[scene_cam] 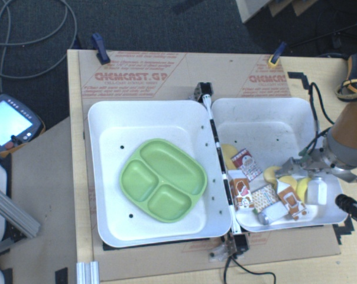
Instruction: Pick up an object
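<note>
Hand (297,165) hung low over right bin (258,114), approx. above the yellow pieces (286,179); grip state can't be told at this res. Nothing seen held. Clutter of small packets (255,197) lay at that bin's near end, w/ red-white carton (247,164) further in. Judged approach step; next needs a descent onto one item, then closing. Green tray (162,180) sat in left bin (107,123).
</note>
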Tool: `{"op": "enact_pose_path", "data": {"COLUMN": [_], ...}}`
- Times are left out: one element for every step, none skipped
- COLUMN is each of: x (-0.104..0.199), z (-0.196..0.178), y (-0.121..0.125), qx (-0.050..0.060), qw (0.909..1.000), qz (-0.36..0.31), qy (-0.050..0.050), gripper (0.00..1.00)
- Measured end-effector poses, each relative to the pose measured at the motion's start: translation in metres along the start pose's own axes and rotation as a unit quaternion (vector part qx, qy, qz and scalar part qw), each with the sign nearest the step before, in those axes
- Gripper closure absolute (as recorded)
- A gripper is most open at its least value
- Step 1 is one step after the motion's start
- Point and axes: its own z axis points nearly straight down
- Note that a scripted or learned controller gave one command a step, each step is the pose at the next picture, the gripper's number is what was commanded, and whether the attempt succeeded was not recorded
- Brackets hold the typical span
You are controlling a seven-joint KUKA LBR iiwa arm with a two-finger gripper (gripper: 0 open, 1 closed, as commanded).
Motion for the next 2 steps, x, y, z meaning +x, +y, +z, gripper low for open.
{"op": "enact_pose_path", "data": {"x": [0.003, 0.062], "z": [-0.074, 0.004], "y": [0.090, 0.017], "qx": [0.002, 0.004], "qw": [1.0000, 1.0000], "qz": [-0.001, 0.000], "qy": [0.000, 0.001], "gripper": [0.00, 0.00]}}
